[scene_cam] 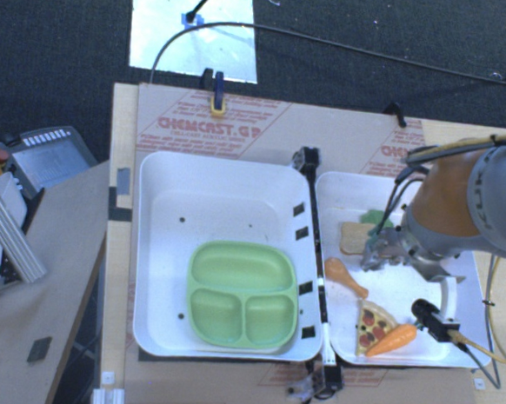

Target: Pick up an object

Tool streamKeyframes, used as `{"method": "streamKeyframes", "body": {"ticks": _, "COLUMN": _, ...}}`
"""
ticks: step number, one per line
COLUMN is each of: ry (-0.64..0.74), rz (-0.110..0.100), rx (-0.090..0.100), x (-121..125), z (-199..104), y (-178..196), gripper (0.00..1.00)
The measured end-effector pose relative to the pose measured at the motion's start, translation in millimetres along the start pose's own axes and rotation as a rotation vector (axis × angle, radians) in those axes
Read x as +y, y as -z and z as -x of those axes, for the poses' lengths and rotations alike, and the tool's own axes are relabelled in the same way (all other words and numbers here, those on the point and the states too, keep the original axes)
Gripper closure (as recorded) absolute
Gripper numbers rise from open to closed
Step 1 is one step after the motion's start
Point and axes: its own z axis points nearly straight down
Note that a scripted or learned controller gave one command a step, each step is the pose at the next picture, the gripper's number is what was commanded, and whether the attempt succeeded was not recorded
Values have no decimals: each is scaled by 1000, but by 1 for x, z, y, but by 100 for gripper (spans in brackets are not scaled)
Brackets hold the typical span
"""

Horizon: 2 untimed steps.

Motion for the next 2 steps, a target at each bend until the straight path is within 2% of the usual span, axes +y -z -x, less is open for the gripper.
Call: {"method": "streamKeyframes", "body": {"ticks": 2, "ry": 7, "rz": -5, "rx": 6, "x": -2, "z": -13, "y": 99, "gripper": 100}}
